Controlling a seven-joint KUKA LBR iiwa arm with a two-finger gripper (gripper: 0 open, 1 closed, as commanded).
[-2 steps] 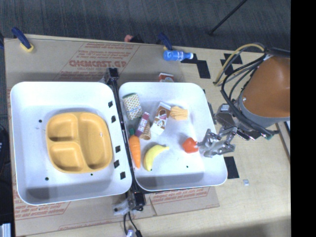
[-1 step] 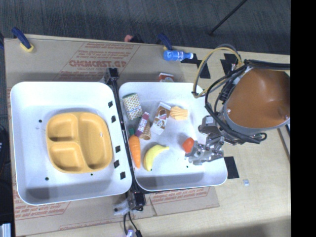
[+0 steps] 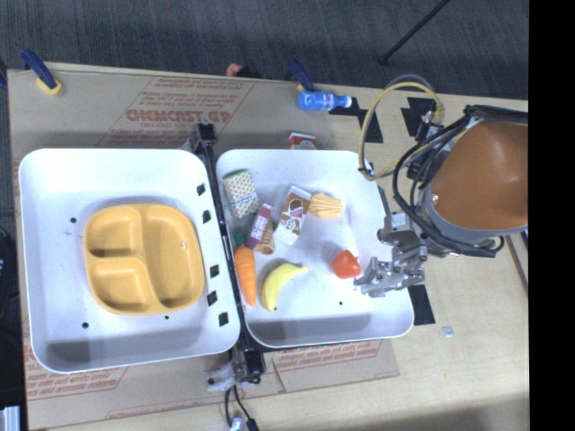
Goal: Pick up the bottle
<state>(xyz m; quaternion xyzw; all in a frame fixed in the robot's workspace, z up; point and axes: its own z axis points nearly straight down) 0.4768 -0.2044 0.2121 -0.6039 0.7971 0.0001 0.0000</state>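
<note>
- The bottle (image 3: pixel 261 228), small with a purple-pink body, lay tilted in the middle of the right bin (image 3: pixel 377 323), its near end just beside the top of the carrot (image 3: pixel 244 276).
- It was judged light and stiff, likely smooth plastic that could slip or roll; a grip across the middle of the body, fingers crosswise to its long axis, looked safest.
- Neighbours crowded it: a cup (image 3: pixel 240 193) to its far left, a carton (image 3: pixel 292 215) just to its right, so room for fingers seemed tight.
- The right bin also held a banana (image 3: pixel 278 283), a tomato (image 3: pixel 346 264) and a yellowish ridged piece (image 3: pixel 326 206).
- The left bin (image 3: pixel 45 330) held a yellow tray (image 3: pixel 144 258) with three compartments.
- The gripper (image 3: pixel 388 275) hung at the right bin's right rim, well apart from the bottle; nothing showed between its fingers, but whether they were spread or closed could not be told.
- A blue item (image 3: pixel 319 101) lay on the surface beyond the bins.
</note>
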